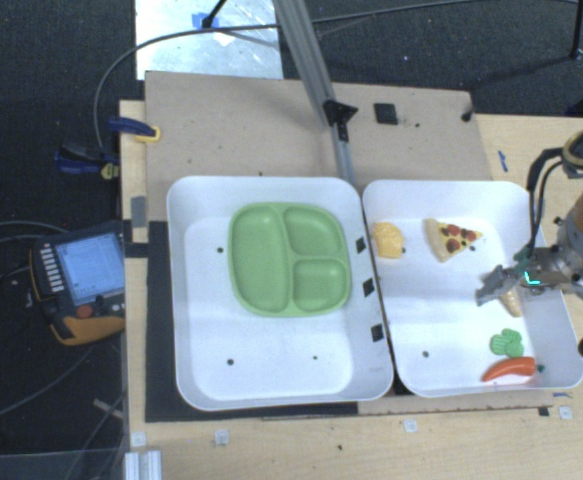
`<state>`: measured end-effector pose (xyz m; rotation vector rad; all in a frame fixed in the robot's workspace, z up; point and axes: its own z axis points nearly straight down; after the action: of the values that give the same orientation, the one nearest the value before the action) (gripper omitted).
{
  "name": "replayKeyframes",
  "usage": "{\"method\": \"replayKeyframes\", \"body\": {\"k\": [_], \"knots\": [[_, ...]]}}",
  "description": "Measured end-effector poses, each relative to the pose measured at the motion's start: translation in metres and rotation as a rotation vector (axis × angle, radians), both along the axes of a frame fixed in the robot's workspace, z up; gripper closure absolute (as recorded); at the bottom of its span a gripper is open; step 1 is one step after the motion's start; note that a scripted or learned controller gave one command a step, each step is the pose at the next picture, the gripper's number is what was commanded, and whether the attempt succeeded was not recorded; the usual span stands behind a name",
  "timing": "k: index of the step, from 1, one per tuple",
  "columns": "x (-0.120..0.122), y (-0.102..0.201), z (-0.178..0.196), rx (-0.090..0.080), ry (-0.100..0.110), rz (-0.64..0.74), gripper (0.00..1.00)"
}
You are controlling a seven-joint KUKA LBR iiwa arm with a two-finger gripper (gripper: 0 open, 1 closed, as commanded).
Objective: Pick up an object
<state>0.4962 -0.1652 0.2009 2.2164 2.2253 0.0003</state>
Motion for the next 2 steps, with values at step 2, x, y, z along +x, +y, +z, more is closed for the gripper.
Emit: {"method": "replayKeyframes", "body": {"k": [2], "knots": [[-0.002, 0.001, -0.062, 0.002, 0.005, -0.003, 0.00]]}}
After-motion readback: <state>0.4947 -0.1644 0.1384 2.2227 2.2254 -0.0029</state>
